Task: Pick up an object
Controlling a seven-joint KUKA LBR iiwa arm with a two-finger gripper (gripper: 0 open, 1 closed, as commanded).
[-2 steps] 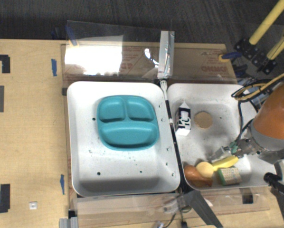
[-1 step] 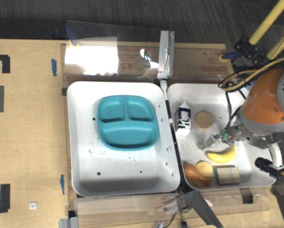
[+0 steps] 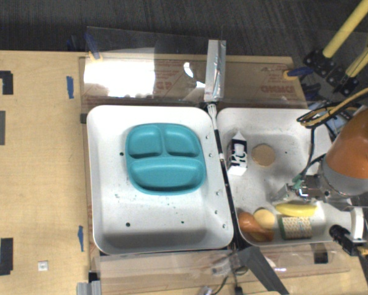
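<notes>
The right bin holds several objects. A small white and black carton leans at its left wall, with a tan round cookie beside it. At the front lie a yellow banana, a tan and green can on its side, a reddish-brown fruit and a pale yellow fruit. My gripper reaches in from the right and hangs low just above the banana's back edge. The orange band of the arm sits above it at the right edge.
The left bin carries a teal divided plate in its middle. A clear plastic sheet and a metal post stand behind the bins. Yellow bars and cables crowd the upper right corner.
</notes>
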